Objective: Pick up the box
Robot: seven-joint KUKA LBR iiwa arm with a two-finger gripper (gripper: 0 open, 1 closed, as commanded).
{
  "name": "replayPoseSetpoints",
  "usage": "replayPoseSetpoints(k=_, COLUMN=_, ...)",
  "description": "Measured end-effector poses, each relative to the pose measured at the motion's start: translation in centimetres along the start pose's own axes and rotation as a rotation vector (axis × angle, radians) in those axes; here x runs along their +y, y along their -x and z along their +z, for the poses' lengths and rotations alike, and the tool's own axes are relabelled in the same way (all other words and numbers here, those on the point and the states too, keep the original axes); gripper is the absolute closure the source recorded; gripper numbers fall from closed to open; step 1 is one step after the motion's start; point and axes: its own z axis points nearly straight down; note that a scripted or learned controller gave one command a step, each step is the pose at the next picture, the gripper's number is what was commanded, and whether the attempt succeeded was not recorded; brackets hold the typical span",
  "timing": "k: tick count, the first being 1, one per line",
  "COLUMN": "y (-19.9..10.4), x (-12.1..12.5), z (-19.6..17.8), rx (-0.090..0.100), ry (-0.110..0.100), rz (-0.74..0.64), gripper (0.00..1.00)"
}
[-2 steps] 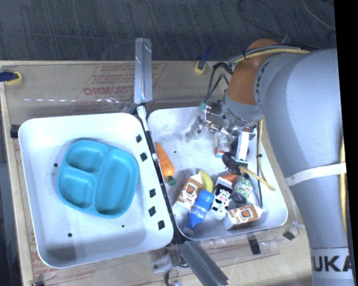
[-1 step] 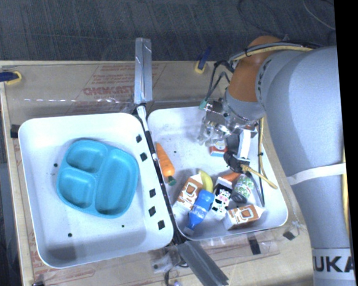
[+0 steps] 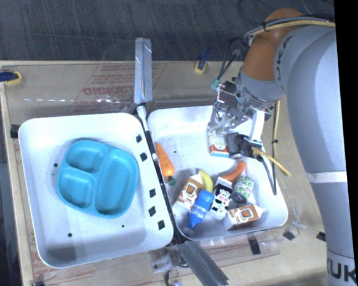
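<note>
My gripper (image 3: 219, 136) hangs over the upper right part of the right bin (image 3: 183, 121). A small white box with red and blue print (image 3: 218, 148) sits between its fingertips, its top hidden by them, and the gripper is shut on it. The grey arm with its orange band comes in from the right above it. More small cartons lie lower in the same bin: a brown and white one (image 3: 187, 195), a black and white cow-patterned one (image 3: 220, 199) and a brown one (image 3: 243, 215).
The right bin also holds a carrot (image 3: 165, 162) by the divider, a banana (image 3: 205, 180), a blue bottle (image 3: 198, 210), an orange curved piece (image 3: 234, 170) and a green-white can (image 3: 245, 188). A blue divided plate (image 3: 98, 176) lies in the left bin (image 3: 45, 242).
</note>
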Motion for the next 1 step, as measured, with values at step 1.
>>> replayPoseSetpoints(k=1, y=4.37, x=-4.86, z=5.45, rx=-0.002, ry=-0.002, rz=-0.051, gripper=1.00)
